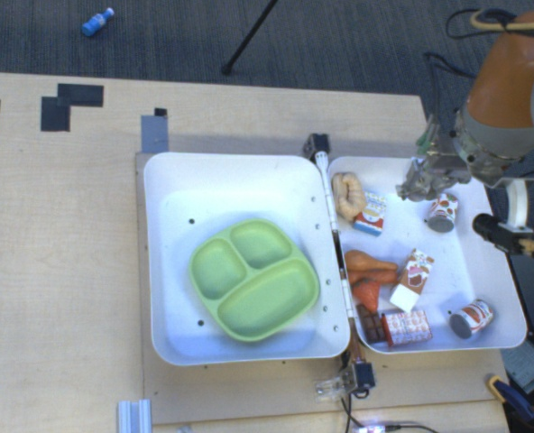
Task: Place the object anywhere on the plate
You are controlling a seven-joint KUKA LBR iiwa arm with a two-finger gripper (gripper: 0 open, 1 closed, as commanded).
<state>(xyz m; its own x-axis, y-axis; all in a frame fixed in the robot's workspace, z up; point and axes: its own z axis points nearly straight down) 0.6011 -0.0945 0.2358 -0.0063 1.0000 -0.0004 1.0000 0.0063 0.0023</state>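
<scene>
A green three-compartment plate point(253, 280) lies in the left white bin point(172, 188), with nothing on it. The right bin point(506, 327) holds the loose items: a tan pastry point(345, 194), a small red and blue carton point(370, 215), an orange chicken-leg toy point(372, 263), a brown and white carton point(416, 271), a red packet point(406, 327) and two small cans point(442, 213) point(471, 317). My gripper point(420, 186) hangs over the far part of the right bin, just left of the upper can and right of the carton. Nothing shows between its fingers.
A black clamp point(317, 144) sits at the far end of the divider between the bins. A blue bottle point(96, 22) lies on the dark floor at the far left. Black cables and a white roll point(517, 207) crowd the right edge beside the arm.
</scene>
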